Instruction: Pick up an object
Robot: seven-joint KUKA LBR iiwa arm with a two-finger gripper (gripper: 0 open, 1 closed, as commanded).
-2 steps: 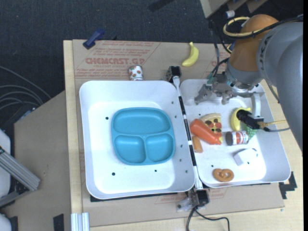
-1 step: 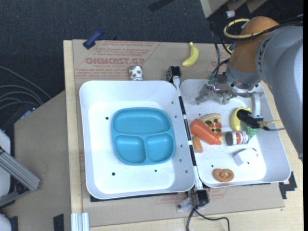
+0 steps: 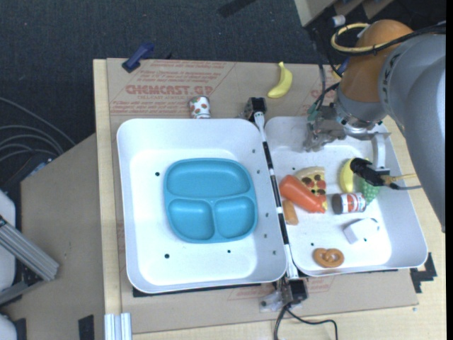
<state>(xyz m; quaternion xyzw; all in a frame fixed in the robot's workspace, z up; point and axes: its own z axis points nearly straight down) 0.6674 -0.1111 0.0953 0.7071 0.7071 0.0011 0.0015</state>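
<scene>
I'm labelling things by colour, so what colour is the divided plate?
Light blue, seen best in the camera view: the divided plate lies in a white bin.

The arm [image 3: 417, 69] is cut off by the right edge and covers the far right corner of the right bin [image 3: 396, 250]. The tool [image 3: 316, 134] is too small and murky to read. A green thing [image 3: 370, 190] beside the yellow fruit [image 3: 346, 179] is partly covered and cannot be identified. The small patterned item [image 3: 200, 106] on the worktop [image 3: 170, 83] is too tiny to name.
</scene>
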